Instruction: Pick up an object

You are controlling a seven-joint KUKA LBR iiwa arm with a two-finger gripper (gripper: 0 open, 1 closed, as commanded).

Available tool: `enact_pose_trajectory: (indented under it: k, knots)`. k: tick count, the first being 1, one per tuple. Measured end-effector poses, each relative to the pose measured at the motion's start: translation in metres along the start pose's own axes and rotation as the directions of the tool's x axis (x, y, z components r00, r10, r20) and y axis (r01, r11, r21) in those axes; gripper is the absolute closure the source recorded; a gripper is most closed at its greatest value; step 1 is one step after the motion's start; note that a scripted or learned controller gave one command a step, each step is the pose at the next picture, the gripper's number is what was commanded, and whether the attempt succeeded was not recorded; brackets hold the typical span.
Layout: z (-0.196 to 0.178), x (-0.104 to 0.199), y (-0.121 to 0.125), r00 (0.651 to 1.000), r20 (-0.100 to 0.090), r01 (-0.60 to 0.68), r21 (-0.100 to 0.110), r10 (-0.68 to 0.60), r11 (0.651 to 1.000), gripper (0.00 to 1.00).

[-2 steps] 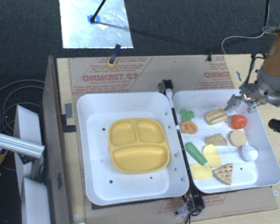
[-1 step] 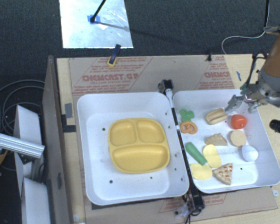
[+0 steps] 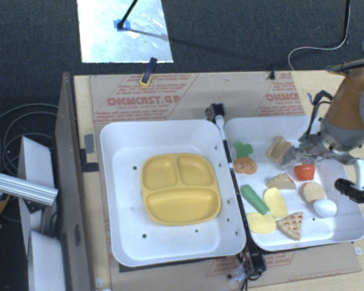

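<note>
**Toy food crowds the right bin under the arm**

Clutter fills the right bin: a green leafy piece, a pretzel, a tan bread piece, a green cucumber, a yellow slice, a pizza wedge, a white egg and a tan roll. A red piece lies just below the gripper. The left bin bears a yellow divided plate. The arm reaches in from the right and is bent down over the right bin's upper part. Whether the gripper is released or clenched I cannot tell; its tip blurs into the toys.
</note>
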State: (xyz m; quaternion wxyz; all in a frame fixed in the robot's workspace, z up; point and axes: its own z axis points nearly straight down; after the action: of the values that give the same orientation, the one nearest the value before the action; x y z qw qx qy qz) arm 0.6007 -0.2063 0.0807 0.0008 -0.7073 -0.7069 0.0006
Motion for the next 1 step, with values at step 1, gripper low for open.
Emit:
enact_pose_trajectory:
  k: [1]
  knots:
    - [-0.0032, 0.0067, -0.051, 1.0, -0.001, 0.0, 0.001, 0.0, 1.0, 0.0]
